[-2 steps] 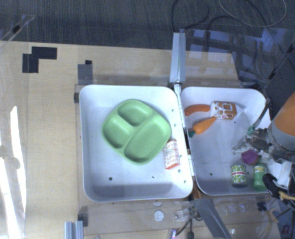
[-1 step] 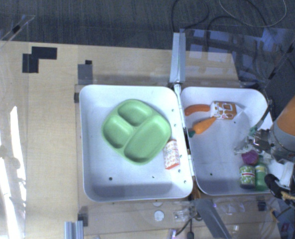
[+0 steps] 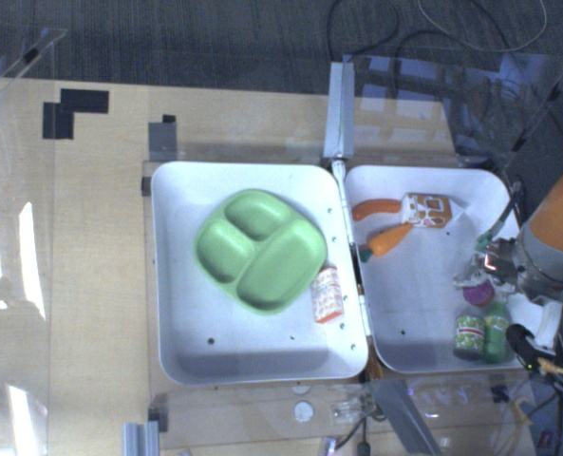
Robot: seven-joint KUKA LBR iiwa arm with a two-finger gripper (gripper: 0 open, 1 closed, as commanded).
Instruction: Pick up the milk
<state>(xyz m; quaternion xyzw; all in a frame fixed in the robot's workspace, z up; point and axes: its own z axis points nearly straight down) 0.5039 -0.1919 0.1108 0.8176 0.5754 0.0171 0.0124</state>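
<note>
**A:** Item one, milk (image 3: 327,294): what looks like a small white carton with red print. It lies just beside the green plate (image 3: 260,250), on the side toward the arm, in the same bin (image 3: 181,350).

**B:** Handling?

**A:** Probably light and thin-walled, and it dents if squeezed. You'd take it mid-body, across the narrow sides.

**B:** Item two?

**A:** Gripper (image 3: 488,262): well apart from the plate, over the other bin. Whether it is open or closed, you cannot tell.

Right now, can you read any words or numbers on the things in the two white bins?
No text is legible.
Small white carton with red print, left bin beside the green divided plate: print too blurred.
White and orange-brown carton, right bin: markings too blurred.
Green can, right bin: label too small.
</note>
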